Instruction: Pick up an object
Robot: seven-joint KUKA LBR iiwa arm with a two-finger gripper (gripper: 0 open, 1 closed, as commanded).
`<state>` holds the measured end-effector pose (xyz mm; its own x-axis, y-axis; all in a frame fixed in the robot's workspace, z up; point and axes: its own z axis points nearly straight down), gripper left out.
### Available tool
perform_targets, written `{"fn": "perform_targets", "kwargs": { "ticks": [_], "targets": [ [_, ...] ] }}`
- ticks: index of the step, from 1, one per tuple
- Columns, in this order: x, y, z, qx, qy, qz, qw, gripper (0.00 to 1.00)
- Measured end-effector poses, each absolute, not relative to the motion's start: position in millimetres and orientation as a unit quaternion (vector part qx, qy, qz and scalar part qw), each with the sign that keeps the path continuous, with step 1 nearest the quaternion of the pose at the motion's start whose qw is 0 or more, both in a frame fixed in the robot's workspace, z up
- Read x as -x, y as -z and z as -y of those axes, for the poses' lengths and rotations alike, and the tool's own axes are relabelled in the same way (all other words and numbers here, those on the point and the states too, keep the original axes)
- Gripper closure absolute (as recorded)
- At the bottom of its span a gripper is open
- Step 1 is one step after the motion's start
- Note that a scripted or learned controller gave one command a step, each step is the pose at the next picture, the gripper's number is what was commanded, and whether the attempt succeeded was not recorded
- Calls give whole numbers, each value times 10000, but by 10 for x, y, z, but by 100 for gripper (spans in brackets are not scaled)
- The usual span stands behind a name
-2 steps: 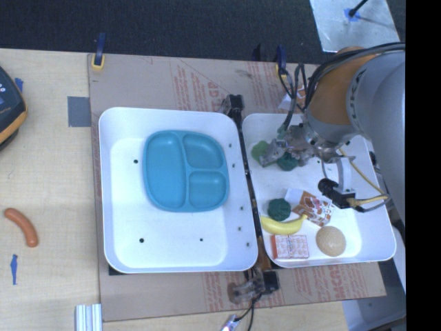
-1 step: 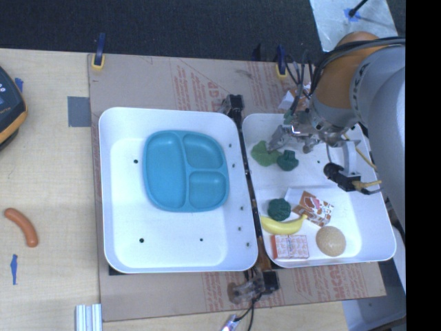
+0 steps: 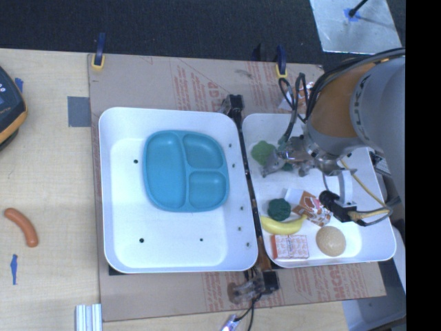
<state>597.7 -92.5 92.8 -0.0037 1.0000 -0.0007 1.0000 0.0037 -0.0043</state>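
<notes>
The tool [image 3: 288,158] reaches down into the right bin [image 3: 375,254], near a light green item [image 3: 262,151] at the bin's upper left; how it is set cannot be told. Lower in that bin lie a dark green object [image 3: 279,207], a banana [image 3: 282,225], a red-and-white packet [image 3: 289,246], a brown snack wrapper [image 3: 314,209] and a tan ball [image 3: 331,241]. The left bin [image 3: 124,247] holds a blue divided plate [image 3: 186,170]. A toy sausage [image 3: 22,226] lies on the counter [image 3: 48,185].

Faint red print on the cardboard sheet [image 3: 172,88] under the bins, too blurred to read
</notes>
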Motion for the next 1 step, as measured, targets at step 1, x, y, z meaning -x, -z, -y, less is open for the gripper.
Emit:
{"fn": "perform_targets", "kwargs": {
  "ticks": [1],
  "targets": [
    [-6564,-922,1317,7056,-7,7086,7,0]
  ]
}}
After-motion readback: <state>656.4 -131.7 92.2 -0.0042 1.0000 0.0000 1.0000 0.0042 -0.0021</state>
